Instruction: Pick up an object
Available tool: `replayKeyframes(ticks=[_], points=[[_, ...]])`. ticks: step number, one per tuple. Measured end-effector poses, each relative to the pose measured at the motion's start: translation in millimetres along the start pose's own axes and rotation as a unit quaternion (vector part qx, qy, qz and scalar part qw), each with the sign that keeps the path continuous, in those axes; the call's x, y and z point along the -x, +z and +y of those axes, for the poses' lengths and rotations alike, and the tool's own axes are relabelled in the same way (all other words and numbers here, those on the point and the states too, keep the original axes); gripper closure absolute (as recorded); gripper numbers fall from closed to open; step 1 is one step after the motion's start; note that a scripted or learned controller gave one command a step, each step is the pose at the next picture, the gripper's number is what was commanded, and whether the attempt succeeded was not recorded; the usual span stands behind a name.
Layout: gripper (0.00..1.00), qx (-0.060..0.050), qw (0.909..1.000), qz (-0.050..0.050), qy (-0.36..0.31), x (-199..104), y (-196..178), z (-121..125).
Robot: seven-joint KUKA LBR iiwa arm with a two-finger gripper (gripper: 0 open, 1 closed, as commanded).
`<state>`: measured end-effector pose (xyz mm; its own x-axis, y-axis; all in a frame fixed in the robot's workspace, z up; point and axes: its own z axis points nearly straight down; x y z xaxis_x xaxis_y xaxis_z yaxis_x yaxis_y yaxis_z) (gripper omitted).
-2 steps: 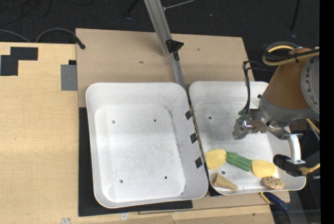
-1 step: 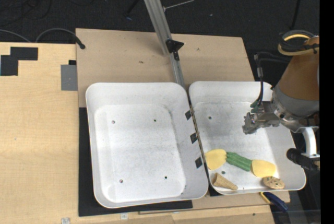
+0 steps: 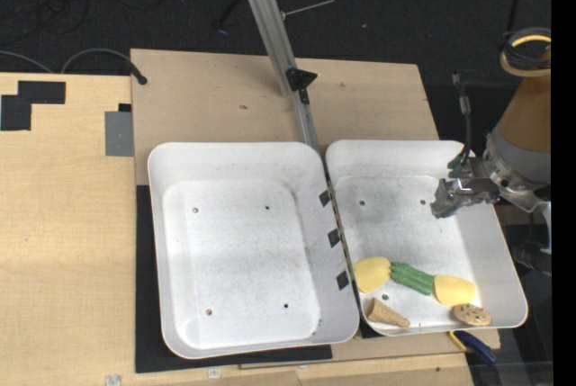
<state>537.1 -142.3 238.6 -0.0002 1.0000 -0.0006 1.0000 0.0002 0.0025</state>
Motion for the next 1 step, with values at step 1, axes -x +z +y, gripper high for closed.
replayKeyframes(ticks=[1], points=[[1.0, -0.002, 1.0, 0.001, -0.002, -44.3, 7.2, 18.2]])
